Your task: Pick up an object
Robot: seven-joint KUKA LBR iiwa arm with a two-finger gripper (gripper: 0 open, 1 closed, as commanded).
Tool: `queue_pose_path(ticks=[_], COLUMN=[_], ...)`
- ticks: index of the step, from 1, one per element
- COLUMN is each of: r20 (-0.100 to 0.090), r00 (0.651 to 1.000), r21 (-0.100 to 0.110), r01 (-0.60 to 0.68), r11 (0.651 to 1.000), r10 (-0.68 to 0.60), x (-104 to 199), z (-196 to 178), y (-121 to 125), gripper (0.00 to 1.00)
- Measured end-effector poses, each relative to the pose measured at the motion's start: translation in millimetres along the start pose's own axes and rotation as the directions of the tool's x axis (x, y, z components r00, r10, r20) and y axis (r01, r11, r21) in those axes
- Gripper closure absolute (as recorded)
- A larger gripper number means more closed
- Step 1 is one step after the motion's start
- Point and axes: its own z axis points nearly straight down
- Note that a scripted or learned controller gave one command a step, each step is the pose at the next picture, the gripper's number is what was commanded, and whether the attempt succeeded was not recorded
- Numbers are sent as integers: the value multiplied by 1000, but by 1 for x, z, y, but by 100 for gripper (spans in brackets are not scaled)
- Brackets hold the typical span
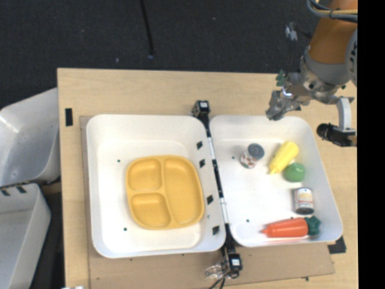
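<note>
Carrot, well apart from tool

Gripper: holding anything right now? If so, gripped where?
Nothing held. The gripper hangs over the back rim of the right bin, with nothing between its fingers. The toys lie loose on the bin floor.

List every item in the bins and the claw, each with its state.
yellow divided plate: flat in left bin
small can: on its side, right bin
yellow toy: lying, touching green ball
green ball: resting
jar: lying
toy carrot: lying by near wall
claw: above right bin's far rim, holding nothing
</note>
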Motion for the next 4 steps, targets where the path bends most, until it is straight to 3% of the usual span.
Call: queue_pose_path(ticks=[1,3,4], r20=[1,1,-1], r00=[1000,1000,1000], r21=[2,4,0], r01=[2,1,5], r11=[1000,1000,1000], r10=[-2,-1,-5], x=[59,147,205], z=[8,24,16], y=[7,8,21], gripper=[100,100,100])
